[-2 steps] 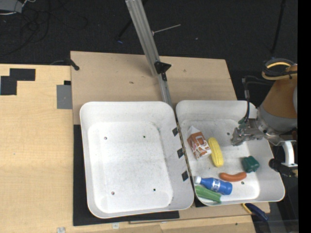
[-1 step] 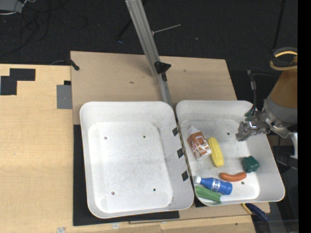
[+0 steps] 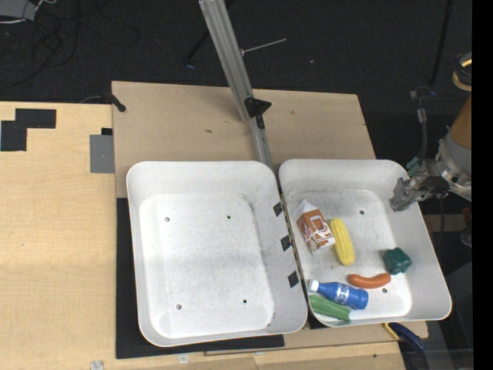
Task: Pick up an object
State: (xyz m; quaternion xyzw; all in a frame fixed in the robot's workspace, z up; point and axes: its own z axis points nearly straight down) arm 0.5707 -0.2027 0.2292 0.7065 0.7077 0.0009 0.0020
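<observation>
While the grey jaws (image 3: 402, 193) hang over the right shallow white bin's (image 3: 362, 174) right rim, their state unreadable, the yellow plastic corn cob (image 3: 343, 240) lies mid-bin beside a brown-and-white carton (image 3: 314, 229); a blue bottle (image 3: 343, 294) rests near the front edge.

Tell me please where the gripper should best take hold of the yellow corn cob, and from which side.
Probably across the middle of the corn cob, coming straight down from above. It lies flat and long, almost upright in the view, so fingers would close on its left and right flanks. The carton lies close on its left, leaving little room.
</observation>
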